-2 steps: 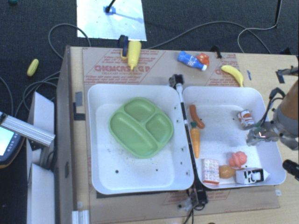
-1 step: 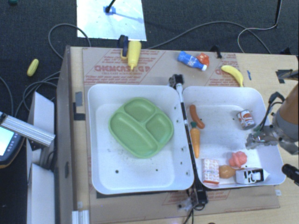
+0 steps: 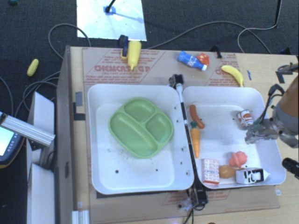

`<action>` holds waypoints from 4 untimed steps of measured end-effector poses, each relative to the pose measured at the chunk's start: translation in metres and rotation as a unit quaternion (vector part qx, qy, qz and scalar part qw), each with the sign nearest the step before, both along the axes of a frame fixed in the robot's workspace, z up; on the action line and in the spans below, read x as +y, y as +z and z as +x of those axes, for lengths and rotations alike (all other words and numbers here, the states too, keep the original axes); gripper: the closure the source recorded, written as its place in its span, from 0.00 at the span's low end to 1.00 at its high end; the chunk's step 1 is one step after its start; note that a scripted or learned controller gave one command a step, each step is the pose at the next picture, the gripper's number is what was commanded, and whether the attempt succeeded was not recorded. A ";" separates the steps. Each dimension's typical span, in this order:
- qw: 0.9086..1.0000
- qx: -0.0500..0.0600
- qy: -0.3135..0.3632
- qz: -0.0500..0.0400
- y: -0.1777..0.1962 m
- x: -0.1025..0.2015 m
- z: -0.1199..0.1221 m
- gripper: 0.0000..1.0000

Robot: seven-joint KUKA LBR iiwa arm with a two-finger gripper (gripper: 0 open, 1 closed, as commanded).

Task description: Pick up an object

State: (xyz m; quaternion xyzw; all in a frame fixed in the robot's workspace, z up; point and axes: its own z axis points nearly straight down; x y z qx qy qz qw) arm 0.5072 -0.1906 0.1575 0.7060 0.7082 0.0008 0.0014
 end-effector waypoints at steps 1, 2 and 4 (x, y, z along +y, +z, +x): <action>1.000 0.000 -0.001 -0.001 0.032 -0.016 -0.013 1.00; 1.000 0.000 -0.001 0.000 0.039 -0.016 -0.014 1.00; 1.000 0.000 0.000 0.000 0.006 0.015 -0.020 0.00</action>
